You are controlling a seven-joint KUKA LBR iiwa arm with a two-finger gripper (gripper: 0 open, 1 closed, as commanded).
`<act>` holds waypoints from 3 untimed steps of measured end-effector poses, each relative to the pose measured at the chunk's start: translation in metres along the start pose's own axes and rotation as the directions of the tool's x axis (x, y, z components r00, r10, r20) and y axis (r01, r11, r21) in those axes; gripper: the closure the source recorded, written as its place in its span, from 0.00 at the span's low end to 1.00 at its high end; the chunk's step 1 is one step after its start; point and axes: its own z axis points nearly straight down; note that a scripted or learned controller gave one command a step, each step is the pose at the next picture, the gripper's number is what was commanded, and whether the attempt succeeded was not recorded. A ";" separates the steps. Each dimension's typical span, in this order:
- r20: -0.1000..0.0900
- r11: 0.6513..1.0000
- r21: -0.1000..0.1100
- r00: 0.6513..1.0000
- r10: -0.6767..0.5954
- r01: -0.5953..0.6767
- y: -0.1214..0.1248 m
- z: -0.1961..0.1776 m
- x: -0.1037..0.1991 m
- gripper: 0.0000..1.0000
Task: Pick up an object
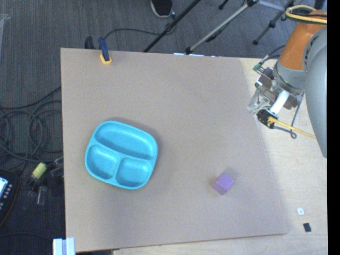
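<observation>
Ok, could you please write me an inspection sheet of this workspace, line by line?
Surface: flat tan board lying on a pale bench.
Job's things: purple cube at the board's lower right; blue divided plate at its left, three compartments.
Clutter: blue clamp on the board's upper left corner.
Grippers: the one gripper hangs at the board's right edge, well apart from the cube.
Cables: black cables on the floor at the left.
Surroundings: grey carpet, tripod legs, shoes at the top.
</observation>
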 end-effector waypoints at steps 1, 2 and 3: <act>0.001 1.000 0.000 1.000 0.000 0.000 0.000 0.000 0.000 0.00; 0.000 1.000 0.003 1.000 -0.004 0.004 -0.023 0.055 0.045 0.00; 0.000 1.000 0.000 1.000 0.028 -0.028 0.022 0.099 -0.002 0.00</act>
